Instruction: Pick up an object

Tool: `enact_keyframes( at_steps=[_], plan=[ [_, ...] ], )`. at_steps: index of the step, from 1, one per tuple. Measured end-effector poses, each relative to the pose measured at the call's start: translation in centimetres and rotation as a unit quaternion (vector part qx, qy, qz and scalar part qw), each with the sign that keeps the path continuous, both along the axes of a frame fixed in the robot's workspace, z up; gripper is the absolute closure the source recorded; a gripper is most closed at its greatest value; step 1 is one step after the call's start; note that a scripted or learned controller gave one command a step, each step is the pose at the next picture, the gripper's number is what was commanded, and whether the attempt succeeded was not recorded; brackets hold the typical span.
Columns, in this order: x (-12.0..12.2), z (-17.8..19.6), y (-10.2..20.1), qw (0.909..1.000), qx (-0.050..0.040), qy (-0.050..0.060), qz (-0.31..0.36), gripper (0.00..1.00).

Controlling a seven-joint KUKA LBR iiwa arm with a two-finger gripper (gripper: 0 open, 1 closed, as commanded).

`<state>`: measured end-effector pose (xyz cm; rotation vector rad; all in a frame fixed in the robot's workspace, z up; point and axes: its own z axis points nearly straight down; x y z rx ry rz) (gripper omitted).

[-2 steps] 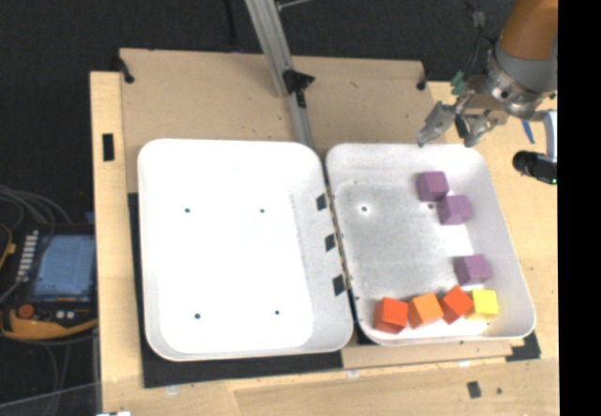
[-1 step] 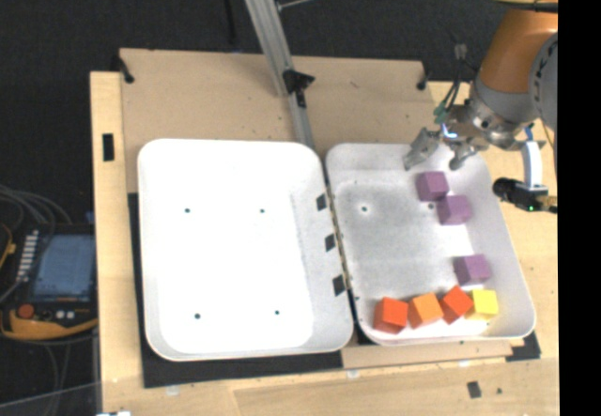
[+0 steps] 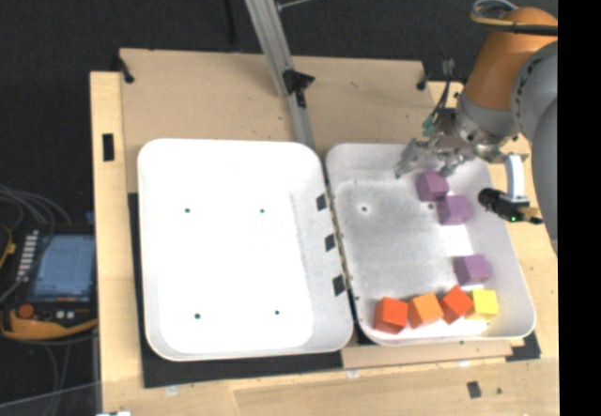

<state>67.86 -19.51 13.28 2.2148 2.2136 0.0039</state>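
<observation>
- While nothing's held yet, nearest row in right bin [image 3: 526,306]: two orange cubes [image 3: 392,314] [image 3: 425,309], a red-orange one [image 3: 457,302], a yellow cube [image 3: 485,300], packed touching along the near wall.
- These look like small foam or wood blocks, prob. light, stiff, matte, not fragile; take one across two flat opposite faces. Packed row leaves little finger room.
- Mid bin: lone purple cube [image 3: 471,268], well apart from the rest, easiest pick imo.
- Farther back: two more purple cubes [image 3: 454,208] [image 3: 432,185], corners near touching.
- Gripper [image 3: 434,159] just above the far purple cube, at bin's back edge; fingers seem spread w/ nothing between them, though small & hard to read.
- Left bin [image 3: 150,245]: bare white floor, a few dark dots.
</observation>
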Motion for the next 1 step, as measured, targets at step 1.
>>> enact_keyframes(
  at_steps=[1],
  plan=[
    [0.13,1.29,-0.10,1.0000,-0.0011,-0.003,0.000,1.00]
  ],
)
